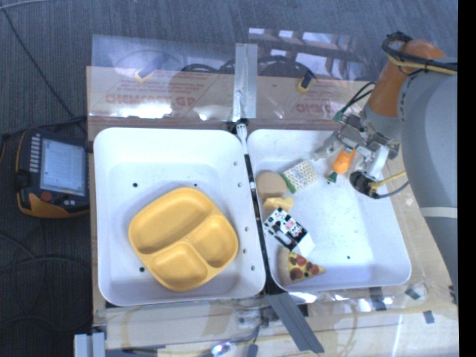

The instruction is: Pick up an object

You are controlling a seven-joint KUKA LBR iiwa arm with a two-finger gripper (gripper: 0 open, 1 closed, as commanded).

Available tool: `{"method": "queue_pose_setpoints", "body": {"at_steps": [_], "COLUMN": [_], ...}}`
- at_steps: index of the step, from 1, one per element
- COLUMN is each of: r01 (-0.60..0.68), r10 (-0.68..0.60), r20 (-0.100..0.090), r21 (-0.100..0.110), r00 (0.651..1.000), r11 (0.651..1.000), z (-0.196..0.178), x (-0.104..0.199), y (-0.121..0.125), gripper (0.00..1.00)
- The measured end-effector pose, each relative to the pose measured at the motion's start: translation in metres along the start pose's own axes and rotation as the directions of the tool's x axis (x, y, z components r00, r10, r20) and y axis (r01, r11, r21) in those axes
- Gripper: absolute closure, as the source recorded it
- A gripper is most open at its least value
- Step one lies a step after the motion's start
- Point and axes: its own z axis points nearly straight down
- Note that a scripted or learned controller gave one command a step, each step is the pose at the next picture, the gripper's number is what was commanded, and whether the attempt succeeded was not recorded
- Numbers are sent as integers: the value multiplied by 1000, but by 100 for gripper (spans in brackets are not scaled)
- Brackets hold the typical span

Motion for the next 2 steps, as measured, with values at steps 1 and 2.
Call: {"method": "queue_pose_setpoints", "body": {"at_steps": [1, 2], "r01": [3, 101], "r10": [-3, -101], "r20": [6, 4], "r21": [-4, -2], "r00": [1000, 995], "r11": [1000, 995], "z": [-9, -116], "x": [0, 32], "y": [1, -28], "gripper": [100, 100]}}
